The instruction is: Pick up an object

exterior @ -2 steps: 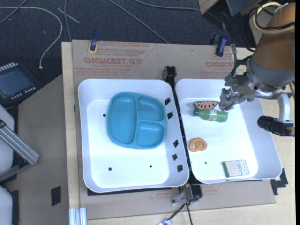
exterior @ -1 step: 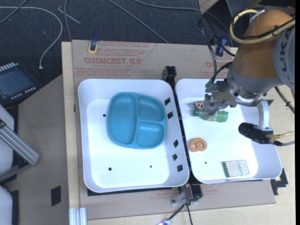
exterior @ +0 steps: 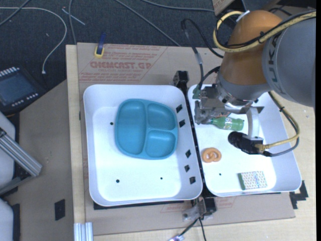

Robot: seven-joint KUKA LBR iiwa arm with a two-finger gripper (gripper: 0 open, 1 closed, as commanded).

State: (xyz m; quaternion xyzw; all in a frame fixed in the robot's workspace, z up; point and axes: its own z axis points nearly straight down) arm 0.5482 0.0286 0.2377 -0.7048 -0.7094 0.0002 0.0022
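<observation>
The grey arm with the orange band reaches in from 3 o'clock and hangs low over the right white bin. Its two-finger gripper is at the bin's upper left part, close to the wall that divides the 2 bins. Whether the gripper is open or closed I cannot tell, because the wrist hides much of it.

The nearest candidate is a small green and clear plastic bottle. It lies on its side just at 3 o'clock from the gripper, touching it or almost touching; which of these, the view does not settle. Its long axis runs roughly from 9 to 3 o'clock, with a slight tilt. Nothing is seen between the gripper's tips, so I judge that no object is held yet.

Other things in the same bin: an orange ring-shaped pretzel toy at 6 o'clock from the gripper, and a flat green-and-white patterned packet near the bin's 5 o'clock corner. The left white bin holds a blue plastic plate with 3 compartments.

For a grasp on the bottle, the gripper probably needs a small shift toward 3 o'clock, closing across the short axis.
</observation>
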